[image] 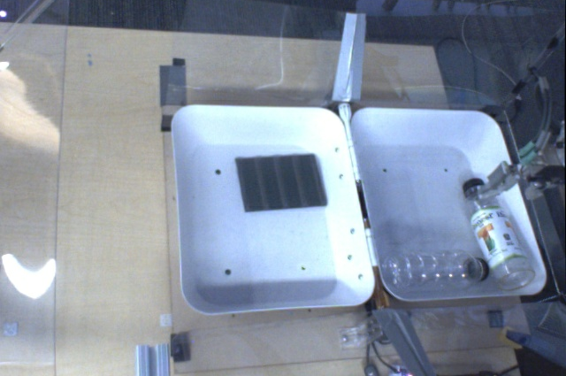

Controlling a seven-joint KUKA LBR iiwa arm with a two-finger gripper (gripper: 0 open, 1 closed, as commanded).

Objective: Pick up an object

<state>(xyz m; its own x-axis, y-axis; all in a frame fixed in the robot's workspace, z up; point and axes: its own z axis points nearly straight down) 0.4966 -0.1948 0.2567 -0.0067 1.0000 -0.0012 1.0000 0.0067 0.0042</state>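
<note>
Bins are seen side by side on a wooden tabletop point(106, 188). A dark ribbed mat point(280, 182) lies flat in the left bin point(203, 277). In the right bin point(416, 135), a small labelled bottle point(498, 240) and a clear plastic bottle point(435, 268) lie near the front right corner. The gripper point(504, 177) is placed just above the labelled bottle; whether its jaws are open cannot be told. Nothing is judged lifted yet.

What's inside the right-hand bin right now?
Two bottles lie in the right bin, near its front right corner: a labelled bottle along the right wall and a clear bottle along the front wall. The gripper covers the labelled bottle's top.
</note>
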